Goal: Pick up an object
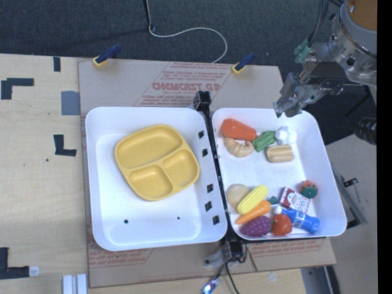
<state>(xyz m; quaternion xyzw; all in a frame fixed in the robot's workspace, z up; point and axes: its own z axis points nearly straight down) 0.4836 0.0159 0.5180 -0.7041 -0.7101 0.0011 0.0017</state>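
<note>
My gripper (288,108) hangs at the upper right of the frame, over the back rim of the right bin (324,158), and nothing sits between its fingers; whether they stand wide or narrow I cannot tell from this slant, they read as one dark lump. So the job now is choosing a target and coming down clean. Nearest below me, a little down and left in the frame, is the small white piece (286,135), touching the tan bread roll (280,154) just under it, with the green vegetable (264,140) beside them and the orange-red carrot-like piece (237,129) and croissant (238,147) further left toward the divider. The roll looks the best bet to me: rounded and with bare bin floor on its right side. I'd line my fingers across its short width, keep clear of the white piece and the green one, and drop straight rather than sweeping in, because a slanted approach could shove it away. The heap at the lower right, with the corn (252,198), carrot (254,212), grapes (257,226) and juice box (293,199), is well apart from me and packed tight, so a poor first pick. The yellow divided plate (157,161) sits alone in the left bin (101,164), far off to the left.
</note>
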